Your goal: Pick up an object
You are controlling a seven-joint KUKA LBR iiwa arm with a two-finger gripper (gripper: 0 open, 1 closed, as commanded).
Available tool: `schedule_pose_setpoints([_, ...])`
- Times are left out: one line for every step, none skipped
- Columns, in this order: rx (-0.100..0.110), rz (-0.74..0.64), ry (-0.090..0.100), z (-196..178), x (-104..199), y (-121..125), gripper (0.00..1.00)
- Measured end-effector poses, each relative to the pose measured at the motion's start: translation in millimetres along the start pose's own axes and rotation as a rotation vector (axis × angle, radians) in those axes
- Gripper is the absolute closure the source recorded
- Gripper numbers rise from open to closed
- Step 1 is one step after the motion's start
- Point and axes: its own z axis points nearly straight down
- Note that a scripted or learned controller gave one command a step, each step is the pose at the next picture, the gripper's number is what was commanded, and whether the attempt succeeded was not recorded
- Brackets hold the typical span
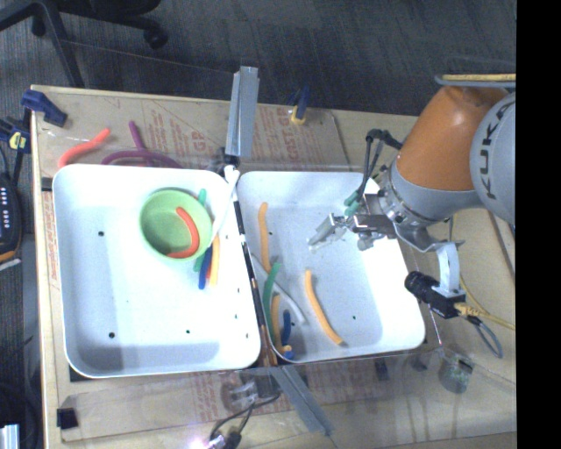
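The pincer is seen spread and empty above bare bin floor; closure here risks nothing being caught, the orange strip lying below it.

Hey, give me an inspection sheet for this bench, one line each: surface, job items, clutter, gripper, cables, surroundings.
Surface: bench bearing left bin and right bin side by side.
Job's things: green bowl with a red strip inside, left bin; orange stick, second orange stick and green stick, right bin.
Clutter: red strip and purple loop on the bench behind the left bin.
Gripper: gripper above the right bin, nothing seen between its fingers.
Cables: black cable beside the arm.
Surroundings: dark floor, chair base at top.
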Motion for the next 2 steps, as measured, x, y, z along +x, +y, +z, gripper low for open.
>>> schedule_pose_setpoints([0.001, 0.004, -0.001, 130, -36, 22, 0.00])
schedule_pose_setpoints([-0.001, -0.071, 0.000, 173, -33, 14, 0.00])
